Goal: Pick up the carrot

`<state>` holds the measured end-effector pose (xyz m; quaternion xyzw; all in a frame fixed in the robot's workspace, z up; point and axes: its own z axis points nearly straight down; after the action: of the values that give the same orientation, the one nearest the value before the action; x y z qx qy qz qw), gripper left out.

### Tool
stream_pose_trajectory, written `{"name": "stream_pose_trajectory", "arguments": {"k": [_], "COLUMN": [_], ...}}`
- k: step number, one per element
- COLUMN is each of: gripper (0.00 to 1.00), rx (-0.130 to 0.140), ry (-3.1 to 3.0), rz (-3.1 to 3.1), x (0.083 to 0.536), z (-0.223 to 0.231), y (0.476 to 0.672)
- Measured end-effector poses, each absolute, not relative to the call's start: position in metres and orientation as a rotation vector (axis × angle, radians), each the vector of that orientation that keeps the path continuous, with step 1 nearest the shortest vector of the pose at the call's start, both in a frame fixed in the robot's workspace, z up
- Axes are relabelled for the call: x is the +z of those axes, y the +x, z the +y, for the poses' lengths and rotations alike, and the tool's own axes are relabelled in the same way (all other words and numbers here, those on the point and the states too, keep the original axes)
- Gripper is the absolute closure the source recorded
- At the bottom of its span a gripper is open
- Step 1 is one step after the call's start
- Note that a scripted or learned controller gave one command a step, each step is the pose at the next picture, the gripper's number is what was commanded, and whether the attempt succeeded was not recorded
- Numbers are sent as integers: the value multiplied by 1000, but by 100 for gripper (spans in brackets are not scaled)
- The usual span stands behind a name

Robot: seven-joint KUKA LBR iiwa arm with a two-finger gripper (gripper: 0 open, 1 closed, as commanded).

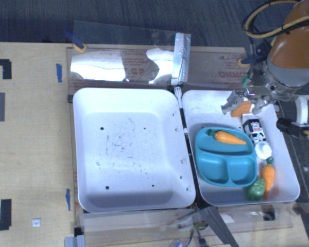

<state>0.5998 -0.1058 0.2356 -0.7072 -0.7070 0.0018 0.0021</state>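
Carrot (pixel 230 137) lying in the back compartment of a blue divided tray (pixel 232 170), in the right-hand one of two white bins on the bench (pixel 26 153), as the grey-and-orange arm (pixel 293 50) reaches in over that bin's far corner.

We count, from the largest down: one bench; two bins, the left bin (pixel 129 138) and the right bin (pixel 290 188); one arm; one tray; two plain carrots, the second carrot (pixel 268 176) lying on the bin floor just beside the tray's right edge; one orange piece (pixel 241 108) at the end effector (pixel 245 103) (it may be a third carrot, we cannot say); one green toy (pixel 256 190) touching the second carrot's lower end; one white round piece (pixel 262 150); one small black-and-white item (pixel 254 128).

Whether the end effector is open, closed or gripping the orange piece, we cannot tell from this slant.

To do the step well, we judge the grasp should close across the carrot's narrow width, not along its length. It should come straight down and stay clear of the tray's raised rim and divider. The tray looks light, so a grazing touch could drag it along.
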Motion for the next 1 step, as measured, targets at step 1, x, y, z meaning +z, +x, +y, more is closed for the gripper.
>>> {"name": "stream_pose_trajectory", "arguments": {"k": [1], "gripper": [0], "rx": [3], "ry": [-2143], "rz": [-2296], "x": [93], "z": [-129], "y": [613]}}
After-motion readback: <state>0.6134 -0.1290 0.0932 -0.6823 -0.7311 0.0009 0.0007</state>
